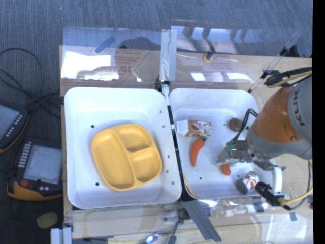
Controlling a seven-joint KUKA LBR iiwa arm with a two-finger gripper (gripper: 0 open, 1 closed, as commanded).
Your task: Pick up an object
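In the right bin point(213, 98) lie an orange-and-white carton point(195, 128), an orange chili-shaped toy point(196, 151), a small brown round piece point(234, 124), a small orange piece point(225, 170) and a red-and-silver can point(247, 182) on its side. My gripper point(228, 155) reaches in from the right and hangs low over the bin's right half, just above the small orange piece and right of the chili toy. The wrist blocks my sight of the gripper's tip.
The left bin point(81, 105) holds a yellow divided plate point(127, 156). A ridge point(171, 131) separates the two bins. Clear panels stand behind the bins. The arm's orange band point(274, 118) overhangs the right bin's right wall.
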